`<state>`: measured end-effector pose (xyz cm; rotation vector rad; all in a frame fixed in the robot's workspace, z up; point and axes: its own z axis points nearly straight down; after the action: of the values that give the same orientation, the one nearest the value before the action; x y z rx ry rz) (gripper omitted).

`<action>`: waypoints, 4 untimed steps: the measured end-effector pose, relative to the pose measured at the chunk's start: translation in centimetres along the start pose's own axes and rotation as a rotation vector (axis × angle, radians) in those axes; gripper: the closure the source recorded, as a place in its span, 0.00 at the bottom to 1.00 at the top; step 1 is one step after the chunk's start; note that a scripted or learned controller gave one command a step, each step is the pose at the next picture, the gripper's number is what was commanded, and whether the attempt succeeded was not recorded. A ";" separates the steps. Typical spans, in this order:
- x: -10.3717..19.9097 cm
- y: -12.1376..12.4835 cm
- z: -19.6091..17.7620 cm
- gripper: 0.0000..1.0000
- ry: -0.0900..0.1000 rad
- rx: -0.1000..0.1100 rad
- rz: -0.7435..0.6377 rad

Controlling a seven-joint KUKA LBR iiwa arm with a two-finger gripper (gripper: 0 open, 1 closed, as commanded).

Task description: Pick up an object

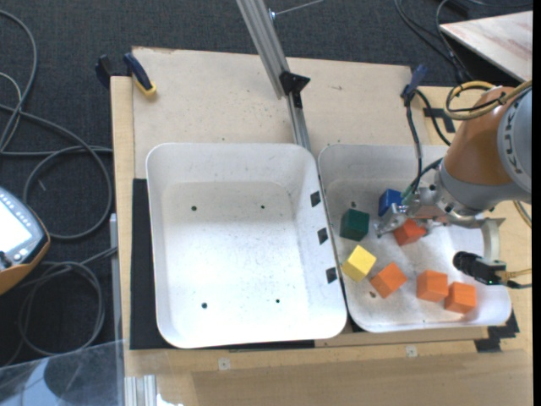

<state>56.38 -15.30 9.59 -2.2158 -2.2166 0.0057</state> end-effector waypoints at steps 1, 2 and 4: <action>0.0 0.1 -0.9 1.00 0.000 -0.001 -0.001; -0.3 0.6 -6.9 1.00 -0.004 -0.011 -0.001; 5.0 1.6 -11.7 1.00 -0.001 -0.008 -0.007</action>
<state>58.07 -10.29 21.31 -2.2119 -2.2289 -0.0016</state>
